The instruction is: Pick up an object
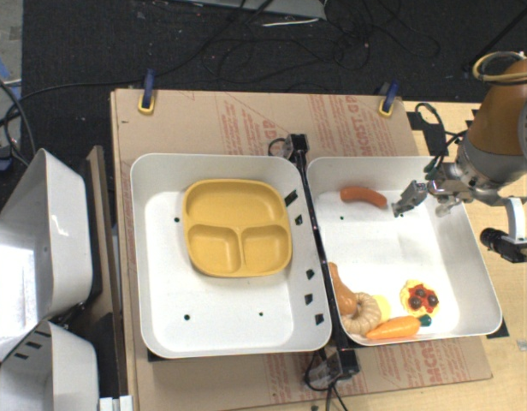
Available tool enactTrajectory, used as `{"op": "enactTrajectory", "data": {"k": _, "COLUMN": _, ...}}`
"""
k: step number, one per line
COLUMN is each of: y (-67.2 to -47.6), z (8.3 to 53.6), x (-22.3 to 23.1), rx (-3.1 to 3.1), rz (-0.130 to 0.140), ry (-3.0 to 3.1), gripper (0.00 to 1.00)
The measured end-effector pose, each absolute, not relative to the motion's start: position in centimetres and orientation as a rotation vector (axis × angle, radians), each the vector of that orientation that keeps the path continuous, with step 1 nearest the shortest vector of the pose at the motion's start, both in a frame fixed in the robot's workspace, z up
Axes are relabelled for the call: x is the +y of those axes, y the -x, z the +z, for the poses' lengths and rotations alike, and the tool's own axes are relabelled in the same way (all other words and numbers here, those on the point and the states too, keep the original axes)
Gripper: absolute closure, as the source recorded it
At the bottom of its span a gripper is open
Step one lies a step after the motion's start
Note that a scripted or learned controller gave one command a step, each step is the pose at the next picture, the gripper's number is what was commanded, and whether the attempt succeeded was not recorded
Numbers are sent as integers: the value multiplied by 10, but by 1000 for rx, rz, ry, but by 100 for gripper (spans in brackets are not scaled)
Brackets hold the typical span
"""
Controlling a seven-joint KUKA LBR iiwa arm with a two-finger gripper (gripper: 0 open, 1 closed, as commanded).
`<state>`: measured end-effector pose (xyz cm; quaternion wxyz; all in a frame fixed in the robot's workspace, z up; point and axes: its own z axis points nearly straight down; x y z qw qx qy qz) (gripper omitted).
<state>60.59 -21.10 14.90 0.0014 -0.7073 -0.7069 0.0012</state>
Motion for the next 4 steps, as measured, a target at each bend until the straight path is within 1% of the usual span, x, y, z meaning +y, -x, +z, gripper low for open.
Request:
{"op": "enactTrajectory", "data": {"k": 1, "y": -605, "z": 95, "x": -210, "rx": -2217, "rz": 4, "ry": 2219, "gripper": 0}}
{"op": "enactTrajectory", "data": {"k": 2, "y": -607, "z": 109, "x": -210, "rx": -2223, "rz": -1, "ry": 2223, "gripper": 100}}
{"op": "enactTrajectory", "data": {"k": 3, "y": -605, "z": 168, "x": -202, "rx": -2229, "rz": -5, "ry": 2222, "gripper": 100}}
{"op": "enactTrajectory", "data": {"k": 4, "y": -600, "z": 224, "x": -210, "rx": -2227, "rz": -5, "ry": 2227, "gripper": 100}}
